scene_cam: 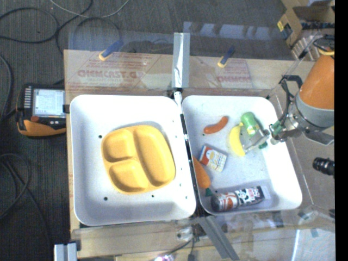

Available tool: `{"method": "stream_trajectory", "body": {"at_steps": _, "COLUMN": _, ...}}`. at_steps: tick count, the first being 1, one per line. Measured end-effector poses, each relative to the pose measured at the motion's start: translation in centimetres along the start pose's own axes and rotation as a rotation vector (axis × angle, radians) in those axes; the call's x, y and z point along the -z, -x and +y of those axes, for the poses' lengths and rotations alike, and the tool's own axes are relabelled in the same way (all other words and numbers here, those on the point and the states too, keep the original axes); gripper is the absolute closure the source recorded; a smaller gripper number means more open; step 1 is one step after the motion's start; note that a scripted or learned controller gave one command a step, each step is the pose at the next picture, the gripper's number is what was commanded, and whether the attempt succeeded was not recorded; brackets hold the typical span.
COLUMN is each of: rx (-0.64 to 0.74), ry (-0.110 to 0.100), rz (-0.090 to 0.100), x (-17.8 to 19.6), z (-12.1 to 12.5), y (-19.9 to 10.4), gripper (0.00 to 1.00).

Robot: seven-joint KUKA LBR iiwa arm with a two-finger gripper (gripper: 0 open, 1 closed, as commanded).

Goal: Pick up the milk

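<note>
**Hand at the right bin, milk lying apart from it**

The table (81,69) carries two white bins side by side. The left bin (87,113) holds a yellow divided tray (138,157), set in its middle with bare floor all round. The right bin (283,184) is where the loose things lie, scattered as if tipped in rather than arranged.

My arm (321,94) reaches in from the right, and my hand (260,140) sits low over the far right part of that bin, close by a green bottle (249,123) and a banana (236,140). Whether my fingers are apart or together I cannot tell; the hand is too small and blurred here.

The milk (213,158), as I judge it, is the small white carton with a red top, lying flat left of the bin's middle, apart from my hand. An orange carrot (202,175) lies just beside it near the bin's left wall, so I would come at the carton from its open right side. A dark bottle (239,198) lies along the near wall, and a sausage (216,125) sits farther back.
</note>
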State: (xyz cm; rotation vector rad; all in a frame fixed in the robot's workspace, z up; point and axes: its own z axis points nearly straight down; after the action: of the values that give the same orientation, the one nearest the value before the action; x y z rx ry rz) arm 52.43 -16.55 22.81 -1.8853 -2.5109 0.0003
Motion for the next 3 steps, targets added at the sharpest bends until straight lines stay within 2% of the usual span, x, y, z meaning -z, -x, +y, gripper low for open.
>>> {"method": "stream_trajectory", "body": {"at_steps": 1, "rx": 0.237, "ry": 0.0, "rz": 0.0, "x": -2.3, "z": -2.5, "y": -5.8, "gripper": 0.0}}
{"method": "stream_trajectory", "body": {"at_steps": 2, "rx": 0.206, "ry": 0.001, "rz": -0.001, "x": -0.2, "z": -3.7, "y": -1.6, "gripper": 0.0}}
{"method": "stream_trajectory", "body": {"at_steps": 3, "rx": 0.318, "ry": 0.001, "rz": -0.001, "x": -5.2, "z": -2.7, "y": -4.8, "gripper": 0.0}}
